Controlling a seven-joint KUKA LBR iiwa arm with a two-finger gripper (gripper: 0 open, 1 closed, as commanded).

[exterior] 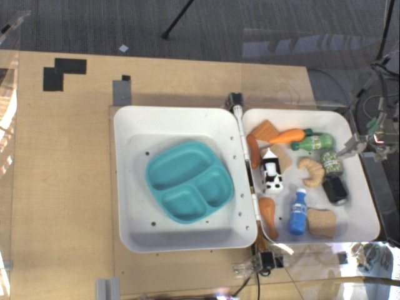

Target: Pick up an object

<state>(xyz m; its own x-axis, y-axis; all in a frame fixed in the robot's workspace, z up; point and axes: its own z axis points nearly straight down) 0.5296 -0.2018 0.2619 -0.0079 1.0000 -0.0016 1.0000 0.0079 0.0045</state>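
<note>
The things to pick from lie crowded in the right bin [372, 199], right of the frame's centre. Along its upper edge sit an orange wedge [265, 130], a carrot [288, 136] and a green bottle [314, 143]. Below them are a croissant [311, 170], a small can [330, 162] and a dark can [335, 189]. A toy cow [271, 172] stands near the bin's left wall, with an orange piece [267, 209] below it. A blue bottle [298, 213] and a tan block [321, 222] lie close together at the lower edge.

The gripper [353, 145] hangs at the bin's upper right rim, just beside the small can. Nothing shows between the fingers, and whether they are apart or together cannot be told.

The left bin [125, 186] holds a teal tray [189, 181], well apart from the gripper. Both bins rest on the bench [56, 186].

The step in hand looks like the approach: no object is lifted yet. The next move likely calls for choosing one item, perhaps the nearby small can, and lowering over it squarely, since close neighbours could block a clean closing.
</note>
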